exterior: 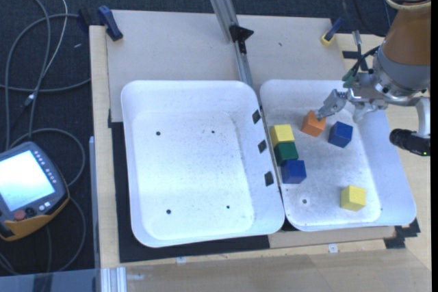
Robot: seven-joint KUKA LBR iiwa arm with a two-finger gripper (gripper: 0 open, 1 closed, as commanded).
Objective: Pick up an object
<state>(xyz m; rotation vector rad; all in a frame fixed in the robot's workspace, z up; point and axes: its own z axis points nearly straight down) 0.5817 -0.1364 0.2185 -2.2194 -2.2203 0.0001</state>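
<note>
Orange cube [313, 124] sat in the right bin [393, 181], upper middle, just beside a blue cube [340, 134]. Gripper [350, 106] hung over both with fingers spread, nothing between them. Yellow, green and blue cubes lined the left wall.

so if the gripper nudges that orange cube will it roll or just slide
The orange cube has flat faces, so it would probably slide or pivot rather than roll. It looks rigid and small, likely light, so a touch from the gripper could skid it across the smooth right bin, perhaps toward the blue cube beside it.
</note>
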